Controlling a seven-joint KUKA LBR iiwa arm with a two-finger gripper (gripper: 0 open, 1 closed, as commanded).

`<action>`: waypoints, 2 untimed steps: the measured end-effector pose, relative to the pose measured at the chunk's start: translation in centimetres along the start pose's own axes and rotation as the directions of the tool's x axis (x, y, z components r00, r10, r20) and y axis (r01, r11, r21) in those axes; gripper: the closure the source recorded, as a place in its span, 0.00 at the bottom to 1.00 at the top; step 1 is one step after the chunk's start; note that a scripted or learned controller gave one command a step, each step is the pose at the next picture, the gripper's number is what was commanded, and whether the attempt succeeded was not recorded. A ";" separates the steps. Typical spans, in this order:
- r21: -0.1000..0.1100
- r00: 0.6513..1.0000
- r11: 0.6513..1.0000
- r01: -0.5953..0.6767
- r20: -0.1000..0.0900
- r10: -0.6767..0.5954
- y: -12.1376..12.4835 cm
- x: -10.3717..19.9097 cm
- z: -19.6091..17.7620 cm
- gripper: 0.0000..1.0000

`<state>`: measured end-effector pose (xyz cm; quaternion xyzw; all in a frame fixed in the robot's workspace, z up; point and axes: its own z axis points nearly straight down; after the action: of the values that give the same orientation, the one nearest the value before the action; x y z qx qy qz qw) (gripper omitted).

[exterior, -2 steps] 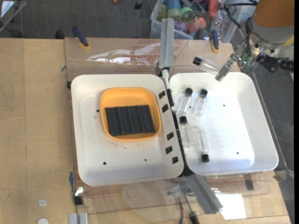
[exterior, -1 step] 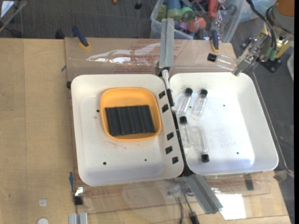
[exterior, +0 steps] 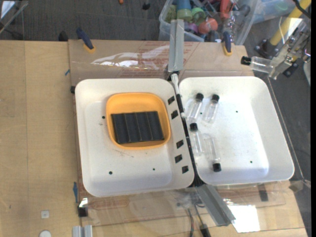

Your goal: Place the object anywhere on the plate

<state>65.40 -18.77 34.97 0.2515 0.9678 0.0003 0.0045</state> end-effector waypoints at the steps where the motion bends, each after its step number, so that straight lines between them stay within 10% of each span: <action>1: 0.000 0.929 0.929 0.370 0.002 -0.370 -3.1 -1.2 -8.8 1.00; 2: -0.001 0.808 0.808 0.589 0.003 -0.589 -2.8 -2.0 -8.7 1.00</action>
<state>65.73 -22.17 43.68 -0.0603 0.9982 -0.0008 0.0059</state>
